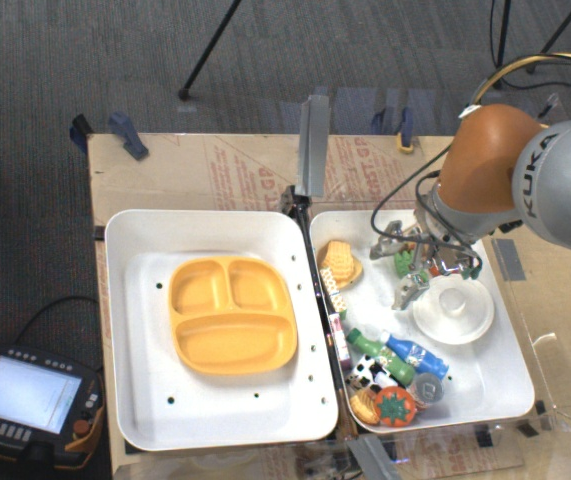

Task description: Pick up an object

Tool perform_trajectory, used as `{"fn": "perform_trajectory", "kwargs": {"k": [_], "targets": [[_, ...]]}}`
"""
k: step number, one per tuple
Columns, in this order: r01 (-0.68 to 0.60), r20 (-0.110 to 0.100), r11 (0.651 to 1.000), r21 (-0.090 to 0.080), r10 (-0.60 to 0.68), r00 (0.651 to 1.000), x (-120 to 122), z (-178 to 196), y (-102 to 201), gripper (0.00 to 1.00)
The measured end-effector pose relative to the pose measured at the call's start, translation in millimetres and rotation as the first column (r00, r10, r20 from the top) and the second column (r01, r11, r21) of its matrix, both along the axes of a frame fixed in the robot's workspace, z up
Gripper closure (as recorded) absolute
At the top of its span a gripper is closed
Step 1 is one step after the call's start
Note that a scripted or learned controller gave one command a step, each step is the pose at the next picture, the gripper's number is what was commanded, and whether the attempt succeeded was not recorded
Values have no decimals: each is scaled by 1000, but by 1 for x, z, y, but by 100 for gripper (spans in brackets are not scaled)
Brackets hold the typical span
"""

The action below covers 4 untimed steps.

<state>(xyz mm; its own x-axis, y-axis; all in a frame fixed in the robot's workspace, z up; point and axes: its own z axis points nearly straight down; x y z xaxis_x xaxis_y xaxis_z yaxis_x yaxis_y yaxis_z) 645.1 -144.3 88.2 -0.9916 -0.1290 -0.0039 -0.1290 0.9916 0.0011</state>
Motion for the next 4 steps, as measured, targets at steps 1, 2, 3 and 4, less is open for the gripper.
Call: {"fn": "perform_trajectory", "kwargs": {"k": [1, 2, 3, 4], "targets": [[33, -3, 999, -1, -33, 999, -43, 0, -44, 0], [-132, -2, 991, -1, 132, 991, -93, 0, -26, 0], [-258, 2, 966, 1, 258, 966, 1, 0, -32, 0], [-254, 7, 967, 1, 254, 967, 2, 12, -32, 100]]}}
